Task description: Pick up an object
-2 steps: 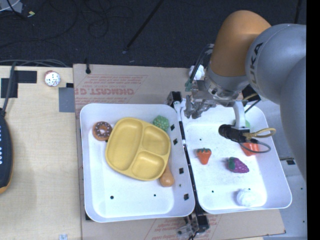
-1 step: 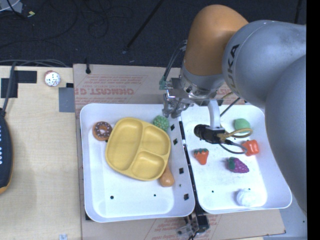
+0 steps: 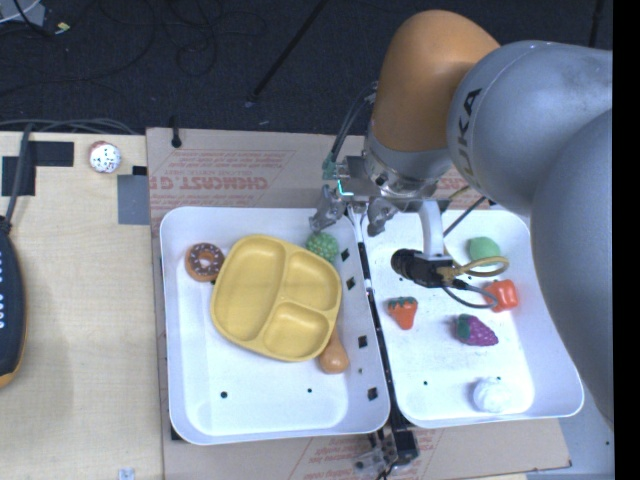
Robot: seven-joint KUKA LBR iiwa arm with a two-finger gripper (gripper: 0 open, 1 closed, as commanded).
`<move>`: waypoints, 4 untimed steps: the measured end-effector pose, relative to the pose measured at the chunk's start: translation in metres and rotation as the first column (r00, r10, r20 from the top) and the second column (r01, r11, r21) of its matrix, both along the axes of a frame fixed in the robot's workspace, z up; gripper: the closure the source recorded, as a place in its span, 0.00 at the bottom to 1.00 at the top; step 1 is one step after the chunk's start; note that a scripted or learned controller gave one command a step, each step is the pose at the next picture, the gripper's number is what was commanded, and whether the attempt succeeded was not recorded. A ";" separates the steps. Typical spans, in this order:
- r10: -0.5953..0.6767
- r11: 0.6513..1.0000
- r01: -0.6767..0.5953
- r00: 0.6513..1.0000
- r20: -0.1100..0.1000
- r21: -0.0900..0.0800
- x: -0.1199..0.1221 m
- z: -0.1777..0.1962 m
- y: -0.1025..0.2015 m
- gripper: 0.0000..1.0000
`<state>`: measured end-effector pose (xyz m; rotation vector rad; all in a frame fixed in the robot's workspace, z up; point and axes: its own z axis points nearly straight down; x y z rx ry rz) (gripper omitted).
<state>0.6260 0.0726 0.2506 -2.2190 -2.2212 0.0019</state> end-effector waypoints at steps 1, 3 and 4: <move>0.002 1.000 -0.002 1.000 -0.006 0.001 -0.074 0.002 0.044 0.00; 0.001 1.000 -0.001 1.000 -0.003 -0.001 -0.130 0.090 0.075 1.00; -0.009 1.000 0.009 1.000 -0.002 -0.002 -0.133 0.078 -0.013 1.00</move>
